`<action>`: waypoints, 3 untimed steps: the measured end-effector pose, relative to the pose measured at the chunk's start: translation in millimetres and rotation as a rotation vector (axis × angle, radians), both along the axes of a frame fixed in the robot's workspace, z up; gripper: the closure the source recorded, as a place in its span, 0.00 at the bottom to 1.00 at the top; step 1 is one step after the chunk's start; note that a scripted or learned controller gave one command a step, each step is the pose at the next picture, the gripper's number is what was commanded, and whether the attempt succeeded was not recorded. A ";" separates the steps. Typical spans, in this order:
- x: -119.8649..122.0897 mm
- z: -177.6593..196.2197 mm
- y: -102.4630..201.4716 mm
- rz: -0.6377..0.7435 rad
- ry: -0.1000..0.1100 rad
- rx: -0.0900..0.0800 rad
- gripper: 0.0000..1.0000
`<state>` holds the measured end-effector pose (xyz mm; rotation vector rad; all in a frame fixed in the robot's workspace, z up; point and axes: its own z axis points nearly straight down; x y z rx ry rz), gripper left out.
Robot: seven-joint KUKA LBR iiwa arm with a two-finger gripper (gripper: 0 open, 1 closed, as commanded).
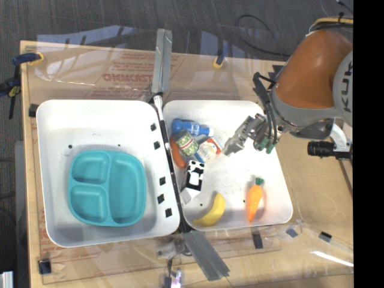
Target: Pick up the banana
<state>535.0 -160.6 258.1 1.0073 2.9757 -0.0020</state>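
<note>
Dark carpet surrounds a wooden surface (72,59) that carries two shallow white bins side by side, taped and clamped down, likely so they stay put while things are pulled from them. On the left, one bin (54,119) holds a teal divided plate (108,186), lying flat with its three wells up, probably a drop-off spot. On the right, the other bin (240,110) keeps the loose items together within the arm's reach.

Hanging over the upper right part of that bin is the gripper (247,135), tilted, with its fingers parted a little and nothing between them. It sits well apart from the banana (211,210), which lies near the bin's front wall, just left of a toy carrot (255,200) and below a black-and-white tag (195,175). Blue and green packets (191,138) crowd the bin's upper left corner.

Yellow and smoothly curved, the banana rests on its side, its ends turned upward. It looks free of its neighbours, so a grasp across its middle seems workable.
</note>
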 end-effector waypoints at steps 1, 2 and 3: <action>-0.1 -0.2 -0.1 0.000 0.001 0.000 0.00; -39.9 -149.9 -32.1 0.240 0.006 0.005 0.00; -51.3 -161.6 -48.1 0.310 -0.012 0.000 0.00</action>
